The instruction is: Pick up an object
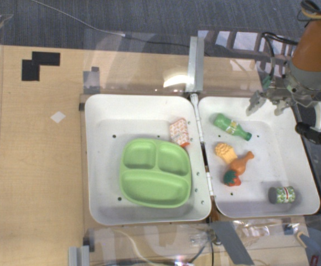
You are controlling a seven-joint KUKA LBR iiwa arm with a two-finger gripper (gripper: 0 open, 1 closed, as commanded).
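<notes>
Gripper (267,105) hovering, fingers spread and holding nothing, just right of green bottle (232,127) lying tilted in right bin (310,201).

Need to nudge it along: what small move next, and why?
Probably shift the gripper left and down over the green bottle. The open fingers hang above the right bin's far edge holding nothing, and the bottle is the nearest object, lying apart from the other toys.

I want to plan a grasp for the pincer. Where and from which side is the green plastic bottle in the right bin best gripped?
Grip the green plastic bottle across its wider body, probably from straight above. It lies flat and slanted, neck toward the upper left, so the fingers should close across its narrow width. The space around it looks free.
</notes>
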